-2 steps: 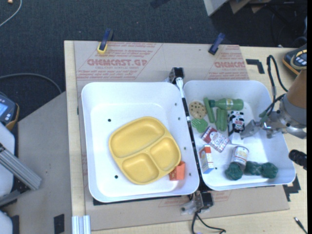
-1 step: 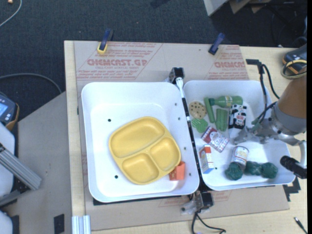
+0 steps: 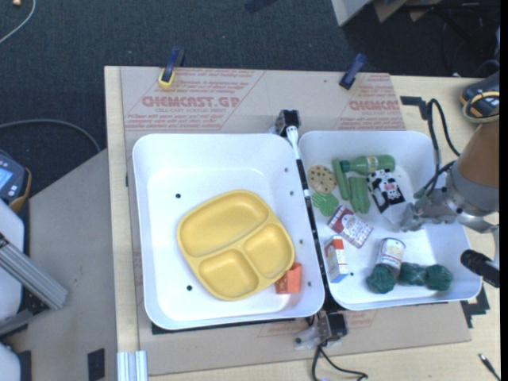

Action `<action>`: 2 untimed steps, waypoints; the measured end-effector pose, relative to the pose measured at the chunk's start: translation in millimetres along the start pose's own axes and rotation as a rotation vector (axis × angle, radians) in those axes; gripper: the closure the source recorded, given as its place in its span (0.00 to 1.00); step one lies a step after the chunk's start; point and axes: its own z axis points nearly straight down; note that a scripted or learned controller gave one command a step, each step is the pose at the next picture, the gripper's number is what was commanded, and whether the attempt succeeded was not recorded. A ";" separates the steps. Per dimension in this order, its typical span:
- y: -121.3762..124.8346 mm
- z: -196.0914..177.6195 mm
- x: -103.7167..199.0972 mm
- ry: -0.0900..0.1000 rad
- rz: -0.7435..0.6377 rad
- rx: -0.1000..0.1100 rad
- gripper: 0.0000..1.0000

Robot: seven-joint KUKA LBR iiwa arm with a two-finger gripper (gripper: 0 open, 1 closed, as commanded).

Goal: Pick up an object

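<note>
A: Nearest the front rim of the right bin [image 3: 413,298], what's there?
B: Green knobbly toy [image 3: 409,277], soft, light; small can [image 3: 390,254] behind it, rigid, slick, take it across the sides.
A: Jaws?
B: My gripper [image 3: 414,214] hangs just beyond the can; spread or pressed together, can't tell.

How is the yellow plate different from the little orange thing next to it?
The yellow plate is far bigger than the orange block. The plate is rounded with three compartments; the block is small and boxy. The plate fills the middle of the left bin; the block sits at the plate's lower right edge. Both lie in that bin.
</note>
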 end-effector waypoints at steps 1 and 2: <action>2.4 -42.7 -2.7 -0.003 -0.001 -0.005 1.00; 4.7 -93.5 -13.7 -0.005 -0.001 -0.007 1.00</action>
